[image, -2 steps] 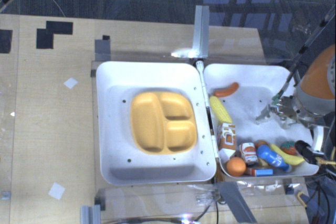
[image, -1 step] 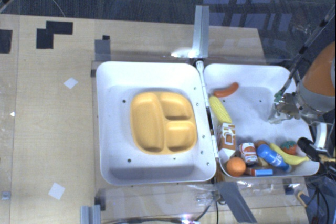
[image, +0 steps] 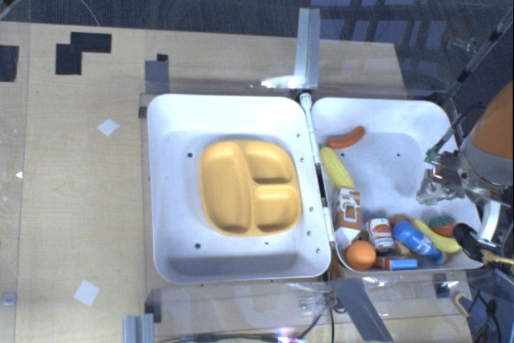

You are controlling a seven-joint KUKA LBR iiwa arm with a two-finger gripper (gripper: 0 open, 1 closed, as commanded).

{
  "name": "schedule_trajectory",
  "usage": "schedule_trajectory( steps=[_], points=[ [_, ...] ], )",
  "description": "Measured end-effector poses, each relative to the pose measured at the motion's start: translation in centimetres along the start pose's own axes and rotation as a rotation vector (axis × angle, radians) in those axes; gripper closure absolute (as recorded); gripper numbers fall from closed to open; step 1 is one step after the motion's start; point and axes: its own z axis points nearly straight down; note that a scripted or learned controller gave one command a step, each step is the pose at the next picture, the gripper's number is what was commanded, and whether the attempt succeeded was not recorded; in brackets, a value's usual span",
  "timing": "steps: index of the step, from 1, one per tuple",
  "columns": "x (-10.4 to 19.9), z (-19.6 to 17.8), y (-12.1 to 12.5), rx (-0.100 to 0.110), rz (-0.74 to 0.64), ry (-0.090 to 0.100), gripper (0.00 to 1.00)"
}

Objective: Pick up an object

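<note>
The gripper (image: pixel 438 187) hangs over the right bin (image: pixel 385 118), above bare floor at that bin's right side; whether its fingers are open or closed cannot be told, and nothing is seen between them. Candidate objects crowd the right bin's near edge: an orange ball (image: pixel 362 255), a small can (image: pixel 381 234), a blue bottle (image: pixel 415 240) and a banana (image: pixel 438 238), touching or overlapping. Risk: in such a tight cluster, fingers may straddle two items or push one aside. Smooth, rounded plastic may slip. The corn cob (image: pixel 336 166) and sausage (image: pixel 346 137), farther from that edge, lie apart. Beside the right bin, the left bin (image: pixel 177 124) holds a glossy yellow divided tray (image: pixel 249 186).
</note>
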Motion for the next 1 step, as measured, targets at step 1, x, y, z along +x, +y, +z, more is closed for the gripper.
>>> schedule_trajectory(
  steps=[1],
  points=[
    [0.0, 0.02, 0.0, 0.0, -0.001, -0.001, 0.0]
  ],
)
